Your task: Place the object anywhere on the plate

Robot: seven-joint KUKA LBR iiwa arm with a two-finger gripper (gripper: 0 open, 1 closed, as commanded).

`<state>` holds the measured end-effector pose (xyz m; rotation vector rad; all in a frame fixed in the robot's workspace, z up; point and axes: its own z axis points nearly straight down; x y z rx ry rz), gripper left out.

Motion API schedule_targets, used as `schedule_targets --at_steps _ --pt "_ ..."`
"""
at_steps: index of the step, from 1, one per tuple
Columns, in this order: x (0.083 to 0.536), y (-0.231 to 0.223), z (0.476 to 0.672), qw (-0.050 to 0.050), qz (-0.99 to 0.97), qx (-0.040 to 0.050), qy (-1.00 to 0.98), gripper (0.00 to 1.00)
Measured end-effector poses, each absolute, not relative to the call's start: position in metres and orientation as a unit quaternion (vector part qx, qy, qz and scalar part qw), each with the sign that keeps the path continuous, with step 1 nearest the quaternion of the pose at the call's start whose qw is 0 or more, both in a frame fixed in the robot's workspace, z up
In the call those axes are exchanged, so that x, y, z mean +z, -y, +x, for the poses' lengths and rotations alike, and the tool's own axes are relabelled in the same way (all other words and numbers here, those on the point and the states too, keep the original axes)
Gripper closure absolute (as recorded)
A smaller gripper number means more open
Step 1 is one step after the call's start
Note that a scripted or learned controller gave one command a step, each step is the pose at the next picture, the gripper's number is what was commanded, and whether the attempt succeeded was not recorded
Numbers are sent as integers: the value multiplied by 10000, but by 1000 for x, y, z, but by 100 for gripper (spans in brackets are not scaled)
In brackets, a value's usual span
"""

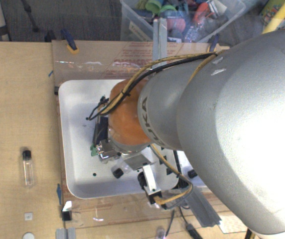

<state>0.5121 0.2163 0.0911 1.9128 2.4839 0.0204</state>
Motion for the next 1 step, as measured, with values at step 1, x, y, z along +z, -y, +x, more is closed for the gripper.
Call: schedule_targets --at_steps 1 --pt "96 -152 482 -21 4630 -8 -8864 100"
